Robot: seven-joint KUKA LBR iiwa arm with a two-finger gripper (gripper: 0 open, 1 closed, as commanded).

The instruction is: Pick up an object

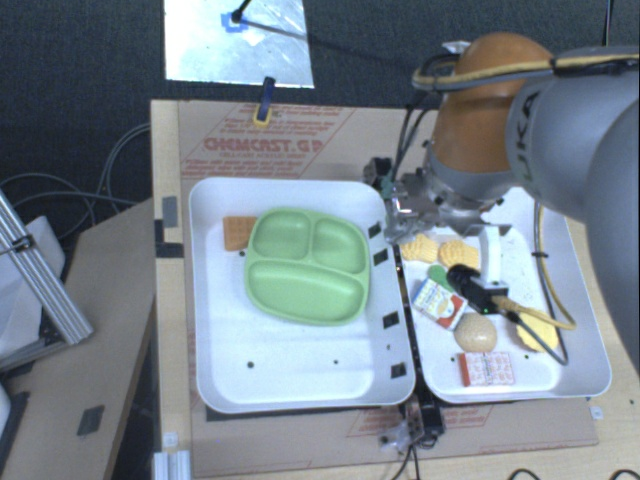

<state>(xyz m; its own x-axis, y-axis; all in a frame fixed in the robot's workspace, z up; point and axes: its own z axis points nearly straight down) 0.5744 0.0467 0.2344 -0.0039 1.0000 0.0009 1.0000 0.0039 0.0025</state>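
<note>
The right bin [575,360] holds several small things. Among them are a pale yellow ridged piece [436,249], a small green piece [437,271], a red and white carton [437,304], a tan bread roll [476,335], a red and white packet [487,369] and a yellow banana-like piece [537,332]. My gripper [402,216] hangs under the grey and orange wrist at the back left corner of this bin, just above the yellow ridged piece and close to the wall between the bins. Nothing shows in its grasp.
A green divided plate [305,266] fills the middle of the left bin [290,373], with an orange cracker [236,232] tucked against its back left edge. The arm covers the back of the right bin. Cardboard lies under both bins.
</note>
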